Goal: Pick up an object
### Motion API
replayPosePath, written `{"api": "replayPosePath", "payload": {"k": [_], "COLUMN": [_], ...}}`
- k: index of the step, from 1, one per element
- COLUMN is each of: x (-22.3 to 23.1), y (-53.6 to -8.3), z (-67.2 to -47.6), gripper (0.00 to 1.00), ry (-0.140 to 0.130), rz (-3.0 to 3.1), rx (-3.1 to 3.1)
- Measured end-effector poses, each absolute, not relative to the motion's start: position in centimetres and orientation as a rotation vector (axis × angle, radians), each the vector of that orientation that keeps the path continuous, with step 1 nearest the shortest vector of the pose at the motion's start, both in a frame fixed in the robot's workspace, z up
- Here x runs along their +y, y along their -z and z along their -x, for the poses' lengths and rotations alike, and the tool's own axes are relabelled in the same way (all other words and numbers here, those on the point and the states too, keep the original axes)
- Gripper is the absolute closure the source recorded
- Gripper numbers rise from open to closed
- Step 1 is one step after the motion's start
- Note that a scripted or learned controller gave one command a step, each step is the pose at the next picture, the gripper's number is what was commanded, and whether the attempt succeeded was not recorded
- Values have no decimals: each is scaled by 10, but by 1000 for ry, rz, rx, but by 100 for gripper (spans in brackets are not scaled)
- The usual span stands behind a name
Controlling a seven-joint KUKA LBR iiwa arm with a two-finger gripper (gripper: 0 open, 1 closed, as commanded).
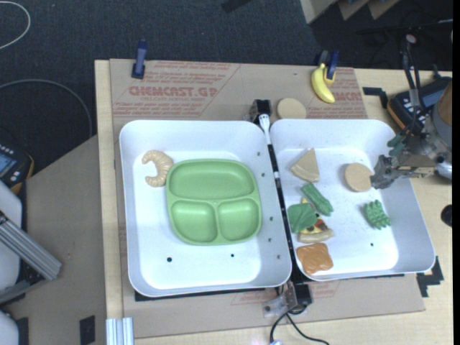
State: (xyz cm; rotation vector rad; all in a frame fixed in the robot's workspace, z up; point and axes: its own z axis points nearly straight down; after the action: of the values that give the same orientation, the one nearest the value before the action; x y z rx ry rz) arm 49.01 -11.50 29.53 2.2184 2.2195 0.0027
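My gripper [387, 160] hangs over the right side of the right bin [402, 254], open, with nothing between its fingers. A round tan biscuit [356, 177] lies just left of the lower fingertip. A small green ridged piece [375, 214] sits below the gripper. Further left in this bin lie a tan wedge [307, 165], a green pod [317, 198], a leafy green piece [301, 214] over a small slice of toy food [315, 231], and an orange toast square [315, 258].
The left bin [140, 214] holds a green divided plate [213, 200] and a tan croissant [157, 168]. Behind the bins on the board lie a banana [323, 85] and a tan disc [291, 108]. A blue clamp [139, 60] grips the back edge.
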Motion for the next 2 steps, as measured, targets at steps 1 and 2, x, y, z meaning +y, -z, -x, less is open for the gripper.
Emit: {"api": "replayPosePath", "payload": {"k": [1,2], "x": [-2,58], "y": [-234,-247], "z": [-478,-479], "gripper": [100,100], "ry": [4,-5], "rz": [-2216,-2214], "rx": [2242,2230]}}
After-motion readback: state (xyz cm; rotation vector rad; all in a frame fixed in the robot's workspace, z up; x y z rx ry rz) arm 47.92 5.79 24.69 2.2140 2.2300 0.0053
